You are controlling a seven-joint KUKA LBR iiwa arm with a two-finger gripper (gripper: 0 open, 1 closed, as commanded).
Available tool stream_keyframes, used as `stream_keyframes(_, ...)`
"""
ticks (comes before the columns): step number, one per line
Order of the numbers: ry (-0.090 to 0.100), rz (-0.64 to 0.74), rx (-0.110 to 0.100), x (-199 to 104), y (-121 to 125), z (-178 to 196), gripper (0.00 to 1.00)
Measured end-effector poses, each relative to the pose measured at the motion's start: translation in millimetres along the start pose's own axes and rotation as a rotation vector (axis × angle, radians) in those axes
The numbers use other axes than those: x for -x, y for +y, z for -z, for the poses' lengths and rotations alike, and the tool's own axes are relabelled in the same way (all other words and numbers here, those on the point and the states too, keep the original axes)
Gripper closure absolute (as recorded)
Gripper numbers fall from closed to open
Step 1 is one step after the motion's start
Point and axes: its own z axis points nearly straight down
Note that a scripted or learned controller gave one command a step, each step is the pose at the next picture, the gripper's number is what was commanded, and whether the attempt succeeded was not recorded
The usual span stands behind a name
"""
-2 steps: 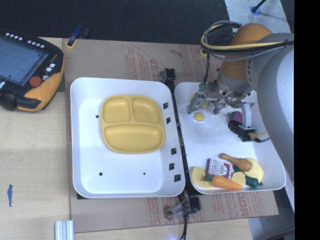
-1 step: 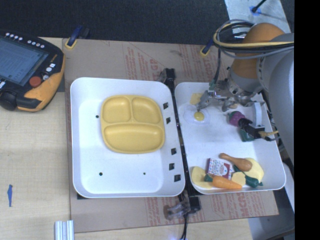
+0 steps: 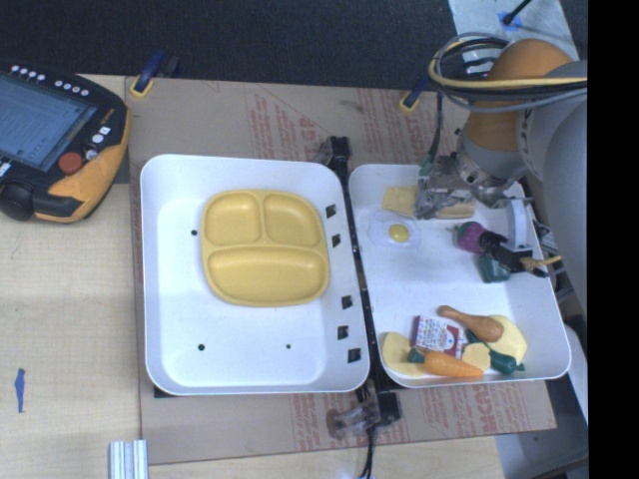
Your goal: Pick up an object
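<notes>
The right bin [image 3: 439, 282] holds several toy foods. My gripper [image 3: 433, 202] is low at the bin's far edge, between a pale yellow cheese slice [image 3: 398, 200] and a tan slice [image 3: 458, 211]. Just in front lies a fried egg [image 3: 397, 234]. To the right are a purple eggplant [image 3: 469, 236] and a dark green piece [image 3: 492, 264]. At the near right corner a red packet [image 3: 437, 335], a brown drumstick [image 3: 473, 322], an orange carrot [image 3: 451, 366] and yellow pieces [image 3: 510, 339] lie piled together.
The left bin [image 3: 165, 297] holds a yellow divided plate [image 3: 266, 245]. Black clips [image 3: 349, 297] run along the seam between the bins. A teach pendant [image 3: 55, 143] rests on the bench at the far left. The arm's body [image 3: 519, 98] overhangs the right bin's far right corner.
</notes>
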Motion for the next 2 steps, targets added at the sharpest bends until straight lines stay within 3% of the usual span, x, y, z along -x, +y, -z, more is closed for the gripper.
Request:
stream_keyframes(1,0.000,-0.007,0.003,55.6,-1.0,25.2,1.00)
stream_keyframes(2,0.001,-0.004,0.001,54.0,-1.1,24.4,0.00)
